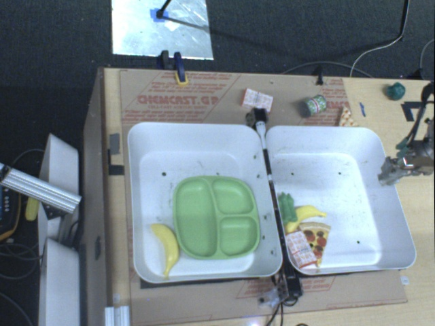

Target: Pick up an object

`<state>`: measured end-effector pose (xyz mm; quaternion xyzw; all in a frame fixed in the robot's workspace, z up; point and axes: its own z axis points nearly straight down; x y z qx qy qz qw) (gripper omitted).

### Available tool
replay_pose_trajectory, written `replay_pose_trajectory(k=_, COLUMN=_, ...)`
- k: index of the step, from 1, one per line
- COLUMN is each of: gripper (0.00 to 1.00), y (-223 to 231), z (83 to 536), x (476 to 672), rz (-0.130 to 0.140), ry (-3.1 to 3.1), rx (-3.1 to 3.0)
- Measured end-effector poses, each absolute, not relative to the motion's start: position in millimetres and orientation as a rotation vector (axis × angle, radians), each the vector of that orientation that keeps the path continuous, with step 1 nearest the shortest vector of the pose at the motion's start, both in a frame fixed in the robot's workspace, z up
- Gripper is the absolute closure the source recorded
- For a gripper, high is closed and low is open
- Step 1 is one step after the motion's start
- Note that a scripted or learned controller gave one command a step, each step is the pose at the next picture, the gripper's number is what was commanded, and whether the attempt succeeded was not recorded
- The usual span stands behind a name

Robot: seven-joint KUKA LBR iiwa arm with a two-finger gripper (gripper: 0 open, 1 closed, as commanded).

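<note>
In the left bin (pixel 146 148) lies a green divided plate (pixel 216 216) with a yellow banana (pixel 166 246) at its lower left. The right bin (pixel 367 148) holds a small heap at its lower left corner: a green leafy toy (pixel 286 206), a second yellow banana (pixel 309 213) and a pizza slice (pixel 315 239) beside a patterned card (pixel 300 249). My gripper (pixel 393 170) hangs at the right bin's right rim, far from the heap, with nothing visible in it.
On the bench behind the bins sit a small card (pixel 257 100), a green can (pixel 315 104) and a teal knob (pixel 396 90). A foil sheet (pixel 162 19) lies on the dark floor at the back. Cables run along the divider between the bins.
</note>
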<state>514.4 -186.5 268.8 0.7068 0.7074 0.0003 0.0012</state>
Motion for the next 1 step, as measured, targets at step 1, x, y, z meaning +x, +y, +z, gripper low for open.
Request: replay_pose_trajectory(k=1, gripper=1.00, y=-185.1, z=260.0, x=499.8, rz=0.001, ry=2.221, rx=2.219)
